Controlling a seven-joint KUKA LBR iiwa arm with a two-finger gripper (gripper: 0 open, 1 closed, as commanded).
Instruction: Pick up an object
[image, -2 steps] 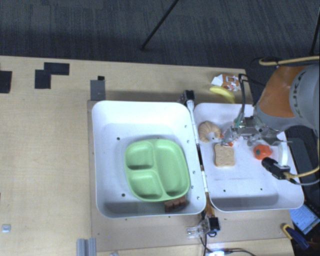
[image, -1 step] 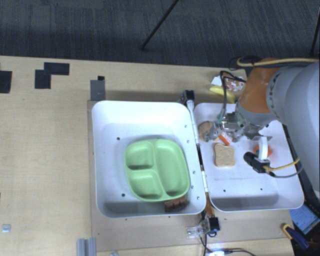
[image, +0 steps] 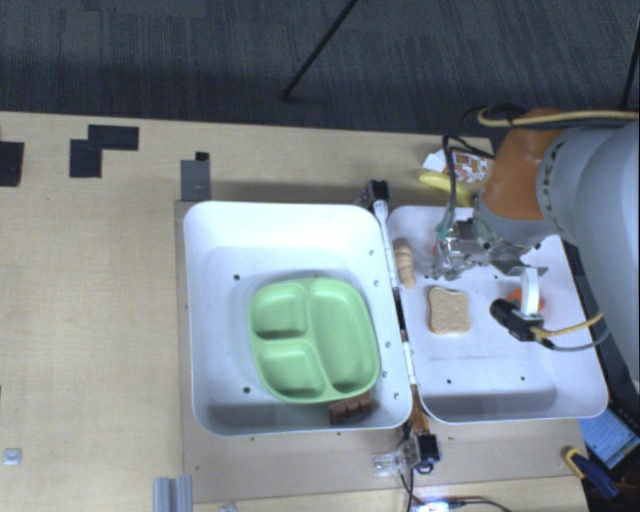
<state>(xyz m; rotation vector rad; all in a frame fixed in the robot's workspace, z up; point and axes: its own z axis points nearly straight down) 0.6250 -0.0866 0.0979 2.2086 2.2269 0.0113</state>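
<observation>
The brown thing (image: 350, 408) at the green tray's (image: 313, 338) 5 o'clock is mostly hidden; the arm (image: 590, 190) runs off at 3 o'clock.

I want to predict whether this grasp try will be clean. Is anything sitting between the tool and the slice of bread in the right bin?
Nothing visible does. The tool hangs above the right bin, and bare white floor separates it from the bread slice. The cork-like piece lies off toward the divider.
</observation>
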